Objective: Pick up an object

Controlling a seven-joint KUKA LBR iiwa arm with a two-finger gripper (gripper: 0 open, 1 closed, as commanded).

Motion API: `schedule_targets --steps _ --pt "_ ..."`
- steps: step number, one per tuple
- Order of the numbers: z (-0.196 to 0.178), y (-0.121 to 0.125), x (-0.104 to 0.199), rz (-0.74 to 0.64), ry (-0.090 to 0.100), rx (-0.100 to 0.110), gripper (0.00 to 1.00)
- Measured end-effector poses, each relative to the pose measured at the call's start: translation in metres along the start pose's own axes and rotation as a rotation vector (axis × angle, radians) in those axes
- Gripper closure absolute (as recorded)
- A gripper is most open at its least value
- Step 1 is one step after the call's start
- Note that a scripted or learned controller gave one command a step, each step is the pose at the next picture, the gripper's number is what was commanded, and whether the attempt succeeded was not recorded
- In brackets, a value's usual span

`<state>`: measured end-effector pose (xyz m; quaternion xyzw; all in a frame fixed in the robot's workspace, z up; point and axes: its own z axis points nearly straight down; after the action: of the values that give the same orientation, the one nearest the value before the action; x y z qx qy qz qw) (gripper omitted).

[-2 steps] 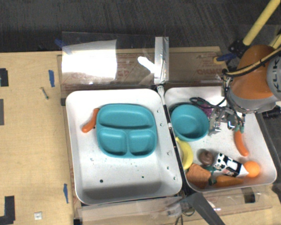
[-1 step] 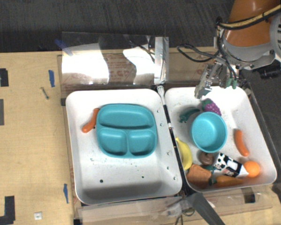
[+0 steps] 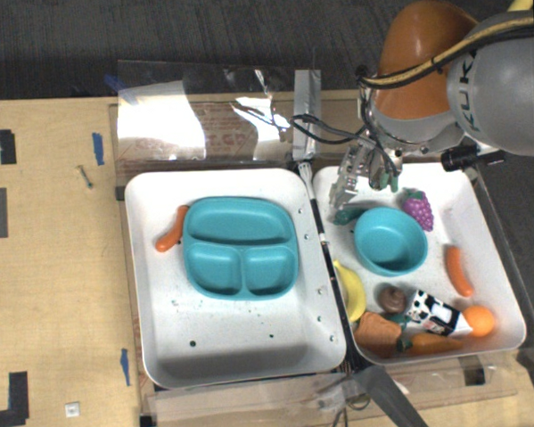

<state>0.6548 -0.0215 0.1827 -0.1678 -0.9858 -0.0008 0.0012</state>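
The grey arm (image 3: 474,81) is reaching in over the far side of the teal bowl (image 3: 390,239), and its gripper (image 3: 353,187) is hanging just beyond the bowl's far-left rim; from this slant it is not showing whether it is released or clenched, and nothing is visibly sitting in its grasp. The right bin (image 3: 493,232) is lying under the bowl, while the left bin (image 3: 153,259) and its teal divided plate (image 3: 240,245) are sitting well apart to the bowl's left. The bowl is looking like the likeliest thing to be picked: it is resting upright in the far half of the right bin, round, smooth, evenly teal and glossy inside. It is probably behaving as light, stiff plastic, slippery on its curved wall, so pinching across the thin rim nearest the gripper is seeming the surest hold; a grip on the outside is risking a slide. A banana (image 3: 349,289) is lying just at the bowl's near-left, purple grapes (image 3: 418,209) are touching or nearly touching its far-right rim, and a small dark-teal piece (image 3: 343,216), too hidden to name, is sitting just at its left.
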Motion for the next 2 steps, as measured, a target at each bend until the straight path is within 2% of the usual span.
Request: schedule_targets --steps 1,2 --pt "-0.004 0.042 0.02 0.106 -0.005 -0.002 1.0" --pt "-0.094 0.022 0.015 0.03 -0.018 -0.005 1.0"
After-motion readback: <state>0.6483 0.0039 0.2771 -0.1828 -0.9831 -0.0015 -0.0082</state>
